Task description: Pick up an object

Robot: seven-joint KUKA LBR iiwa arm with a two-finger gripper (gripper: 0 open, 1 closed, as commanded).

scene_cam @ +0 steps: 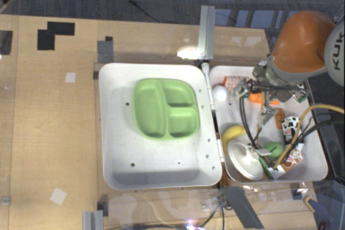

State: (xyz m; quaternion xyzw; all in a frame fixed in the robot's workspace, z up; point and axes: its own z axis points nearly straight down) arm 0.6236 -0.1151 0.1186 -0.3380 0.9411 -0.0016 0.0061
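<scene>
Green divided plate: three compartments, lying flat, middle of left bin | White egg-shaped ball: far-left of right bin | Yellow rounded object: left side, just far of the metal bowl | Metal bowl: shiny, near-left corner, tilted | Black-and-white spotted object: right side of right bin
</scene>
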